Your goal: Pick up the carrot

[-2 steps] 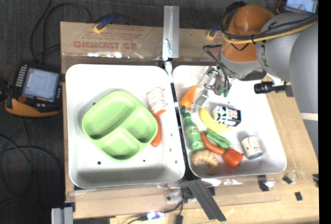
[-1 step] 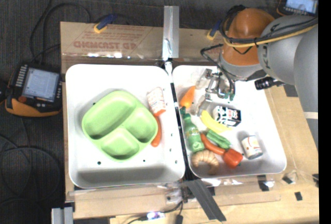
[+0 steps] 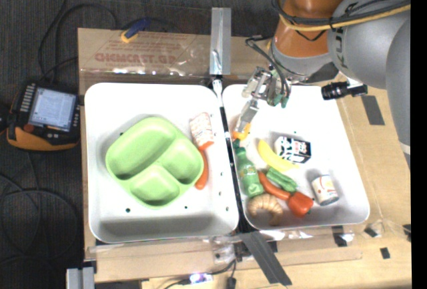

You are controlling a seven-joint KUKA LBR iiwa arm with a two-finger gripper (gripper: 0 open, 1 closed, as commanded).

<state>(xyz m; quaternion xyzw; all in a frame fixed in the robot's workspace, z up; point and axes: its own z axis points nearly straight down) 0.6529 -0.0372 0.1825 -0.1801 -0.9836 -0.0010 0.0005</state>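
Stock as you see it, operator:

- Gripper (image 3: 254,101): over the top left corner of the right bin (image 3: 347,147), near the wall between the two bins. You cannot tell whether the pincer is wide, narrow or holding anything; the view is too small there.
- Small orange-yellow piece (image 3: 239,129): just below the gripper, against the right bin's left wall. You cannot tell what it is, or whether it touches the gripper.
- Carrot (image 3: 202,166): in the left bin (image 3: 107,214), lying along its right wall, just beside the right edge of the green plate (image 3: 152,159). Well apart from the gripper.
- Red-and-white packet (image 3: 200,127): left bin, at the carrot's upper end.
- Green bottle (image 3: 247,172): right bin, along the left wall.
- Banana (image 3: 275,155): right bin, middle, beside a black-and-white carton (image 3: 294,147).
- Small can (image 3: 325,189): right bin, lower right.
- Red pepper (image 3: 298,203) and a tan bread roll (image 3: 265,206): right bin, near the lower wall.
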